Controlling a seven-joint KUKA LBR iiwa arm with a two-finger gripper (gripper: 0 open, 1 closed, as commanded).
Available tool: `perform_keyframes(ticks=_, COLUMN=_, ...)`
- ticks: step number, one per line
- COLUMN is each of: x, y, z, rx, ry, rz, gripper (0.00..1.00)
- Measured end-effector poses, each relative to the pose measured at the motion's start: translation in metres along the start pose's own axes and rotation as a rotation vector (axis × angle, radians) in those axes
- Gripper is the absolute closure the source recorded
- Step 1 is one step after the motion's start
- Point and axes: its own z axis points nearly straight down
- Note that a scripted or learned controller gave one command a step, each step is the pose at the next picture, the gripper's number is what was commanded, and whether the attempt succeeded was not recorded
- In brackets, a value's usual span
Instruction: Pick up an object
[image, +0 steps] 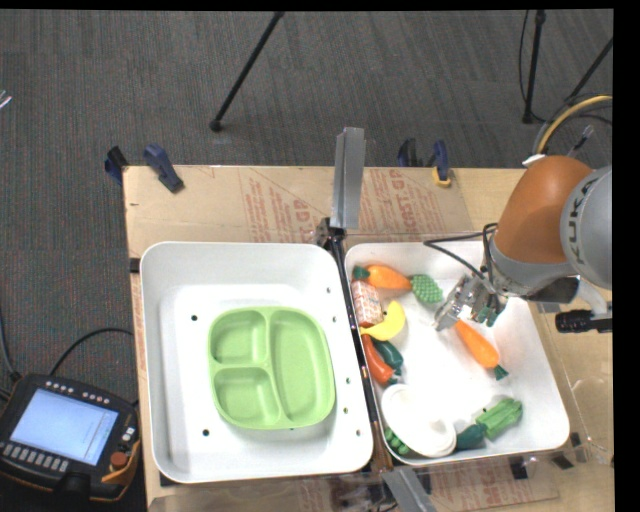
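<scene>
Nearest me, at the lower left and off the bench, lay a black handheld control pendant (68, 433) with a pale lit screen, its bottom edge cut off. On the bench, the left white plastic bin (170, 300) held a light green three-compartment plate (271, 370) lying flat near its middle. In the right white plastic bin (545, 400), along the near wall, sat a round white bowl (418, 421) with something green half hidden under its near rim, and just beside it a green toy vegetable with a darker stem (490, 420) that I could not identify. Further back along the left wall lay a red and green toy pepper (378, 358), then a yellow toy banana (390, 322) touching a small reddish packet (364, 299) whose print was too blurred to read. An orange toy carrot with a green tip (479, 345) lay tilted in the bin's middle. The two-finger metal gripper (463, 308) hung right above the carrot's upper end; I could not tell whether its jaws were apart or together, nor whether they touched the carrot. Behind it lay a green netted toy (427, 289) and a second orange toy carrot (386, 278) by the far wall. The grey arm's orange band (538, 210) bulked at the right, hiding the bin's far right corner. A grey metal post (349, 180) stood beyond the bins.
</scene>
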Motion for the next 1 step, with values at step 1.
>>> perform_keyframes(ticks=1, x=0.0148, y=0.0445, z=-0.0916, rx=-0.006, ry=-0.009, rz=0.066, gripper=1.00)
